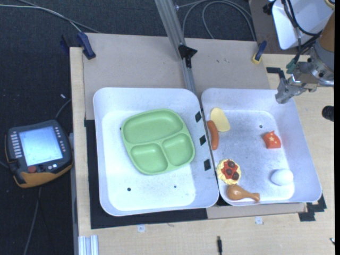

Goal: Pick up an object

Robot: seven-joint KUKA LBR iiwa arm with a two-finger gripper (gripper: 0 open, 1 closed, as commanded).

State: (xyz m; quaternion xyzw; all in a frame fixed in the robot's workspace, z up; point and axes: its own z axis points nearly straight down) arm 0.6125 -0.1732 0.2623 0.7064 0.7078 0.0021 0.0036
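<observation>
five toys in right bin (297, 142), all below end effector (283, 95); its grip state unreadable.

Arm (324, 41) cut off by the right edge, gripper (284, 93) too small to read, orange-red object (272, 139) unidentifiable

Green plate (158, 141), white bins (106, 158)

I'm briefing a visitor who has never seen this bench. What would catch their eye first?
Probably the green divided plate, big and bright in the left bin. Next, the small toy foods scattered in the right bin: a hot dog, a pizza slice, a drumstick, a white egg. The gripper hovers at that bin's far right corner.
</observation>
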